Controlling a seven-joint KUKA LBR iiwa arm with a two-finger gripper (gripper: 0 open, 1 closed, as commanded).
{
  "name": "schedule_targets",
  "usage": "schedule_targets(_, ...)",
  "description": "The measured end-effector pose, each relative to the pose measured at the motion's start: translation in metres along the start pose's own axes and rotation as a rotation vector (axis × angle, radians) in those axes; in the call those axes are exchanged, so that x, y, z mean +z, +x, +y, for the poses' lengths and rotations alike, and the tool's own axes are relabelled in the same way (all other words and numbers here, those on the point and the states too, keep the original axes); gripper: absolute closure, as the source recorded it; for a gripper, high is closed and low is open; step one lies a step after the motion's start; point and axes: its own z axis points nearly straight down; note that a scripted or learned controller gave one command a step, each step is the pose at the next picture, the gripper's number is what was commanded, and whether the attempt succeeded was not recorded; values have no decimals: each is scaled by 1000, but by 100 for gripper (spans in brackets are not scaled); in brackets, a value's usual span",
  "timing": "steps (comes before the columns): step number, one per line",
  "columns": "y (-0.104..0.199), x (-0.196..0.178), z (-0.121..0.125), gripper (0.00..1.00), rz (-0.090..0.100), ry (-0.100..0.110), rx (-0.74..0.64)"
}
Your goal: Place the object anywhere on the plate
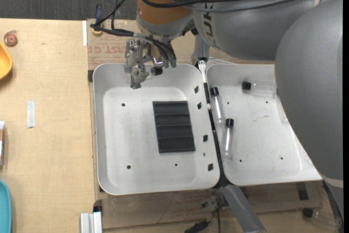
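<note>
From the one camera above the tabletop, I see my hand [137, 75] hanging over the far left corner of the left bin [109, 172], close to its far rim; I cannot tell from here how it is set, and nothing shows in its grasp. The black ribbed plate [173, 126] lies flat in the middle of that bin, nearer than my hand and a little to the right, with nothing resting on it. What the object is I can only guess: two clear tubes with black caps [218, 117] lie along the rim between the two bins, and a small black piece [246, 85] sits in the far part of the right bin [272, 166]. I judge the task barely begun, the pick not yet made. Next I would need to cross right over the middle rim, lifting clear of it. The left bin's floor around the plate is open; the corner walls beside me are tight.
</note>
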Motion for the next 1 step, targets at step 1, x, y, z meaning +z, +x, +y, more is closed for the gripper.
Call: schedule_targets(1,-8,9,-2,100,0,-2,-292)
